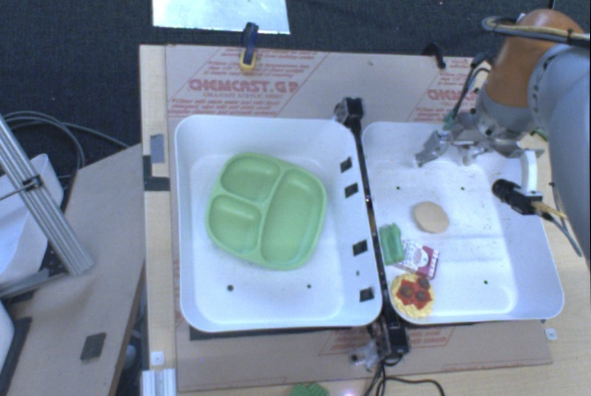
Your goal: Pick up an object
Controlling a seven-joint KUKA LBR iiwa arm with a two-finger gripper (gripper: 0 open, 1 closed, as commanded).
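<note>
Camera view shows the hand (441,148) low over the right bin (536,293), toward that bin's 11 o'clock corner, with nothing between its fingers; whether they stand wide or narrow I cannot tell. Candidate objects lie apart from it: a tan disc (430,218) near the bin's middle, and at 7 o'clock a green piece (391,244), a small red-and-white packet (422,258) and a yellow-and-red toy (412,294) bunched together. A green divided plate (268,211) sits in the left bin (199,293). Nothing is lifted yet, so the pick seems barely begun: choosing, closing and raising remain.
</note>
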